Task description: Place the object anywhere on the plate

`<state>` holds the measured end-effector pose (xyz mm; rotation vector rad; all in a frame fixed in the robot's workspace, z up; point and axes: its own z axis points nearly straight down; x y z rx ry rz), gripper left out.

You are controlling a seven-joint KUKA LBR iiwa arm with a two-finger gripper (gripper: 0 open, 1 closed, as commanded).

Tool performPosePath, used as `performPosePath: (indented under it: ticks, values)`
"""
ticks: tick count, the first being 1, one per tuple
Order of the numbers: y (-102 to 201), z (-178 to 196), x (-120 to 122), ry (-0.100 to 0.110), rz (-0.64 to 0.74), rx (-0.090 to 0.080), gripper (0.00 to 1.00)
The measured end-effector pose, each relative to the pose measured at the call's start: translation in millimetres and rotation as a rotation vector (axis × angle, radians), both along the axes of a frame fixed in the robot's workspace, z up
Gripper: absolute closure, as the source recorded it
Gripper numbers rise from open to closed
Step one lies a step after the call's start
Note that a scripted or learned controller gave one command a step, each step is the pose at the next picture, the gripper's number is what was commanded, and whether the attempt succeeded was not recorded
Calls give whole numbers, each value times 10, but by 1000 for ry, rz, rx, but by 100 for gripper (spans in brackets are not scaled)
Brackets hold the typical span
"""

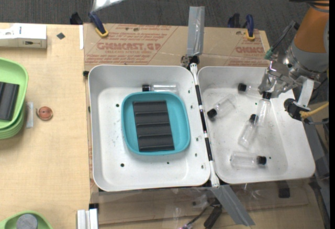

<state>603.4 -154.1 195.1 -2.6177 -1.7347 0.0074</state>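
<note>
Teal square plate [156,123] sits in your left white bin [104,133]; clear black-capped vials [250,129] lie in the right bin [293,160] below the gripper [268,86].

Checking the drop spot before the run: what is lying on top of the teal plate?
A dark ribbed block covers most of the teal plate, leaving its rim bare. The plate surface beneath the block is hidden.

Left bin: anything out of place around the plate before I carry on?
One clear vial lies on the left bin floor just behind the teal plate, not on it. The plate carries a black ribbed block.
</note>
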Motion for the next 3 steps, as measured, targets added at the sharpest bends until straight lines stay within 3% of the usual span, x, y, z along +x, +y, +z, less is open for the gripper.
performPosePath:
  ticks: [1, 2, 3]
  values:
    - [1229, -48, -214, 0, 100, 1, 100]
    - [1950, -49, -433, 0, 293, 1, 100]
    - [1946, -49, -432, 0, 292, 1, 0]
